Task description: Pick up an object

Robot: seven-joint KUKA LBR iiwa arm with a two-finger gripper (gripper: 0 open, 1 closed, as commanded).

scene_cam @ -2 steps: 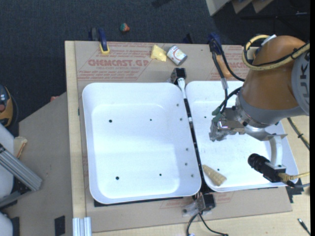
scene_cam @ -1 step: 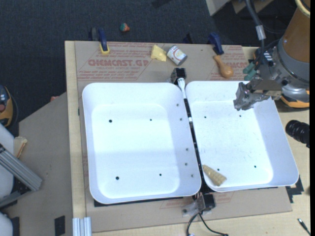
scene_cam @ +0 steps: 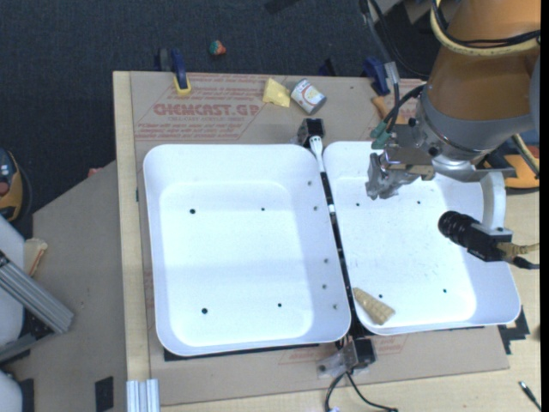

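Tan wedge-shaped object (scene_cam: pixel 373 305) lies in the right bin (scene_cam: pixel 480 307), near-left corner, beside the divider; looks flat, pale and crumbly; end effector (scene_cam: pixel 383 187) hangs over the bin's far-left area, well apart from it; can't tell if it's spread or pressed together; left bin (scene_cam: pixel 171 178) sits beside; brown desk (scene_cam: pixel 129 144), board reads "CHEMCAST"; dark carpet (scene_cam: pixel 86 24) beyond.

Camera: single, fixed above bench (scene_cam: pixel 214 101), slanted downward; covers both white bins (scene_cam: pixel 232 247); arm (scene_cam: pixel 480 67) enters from right.
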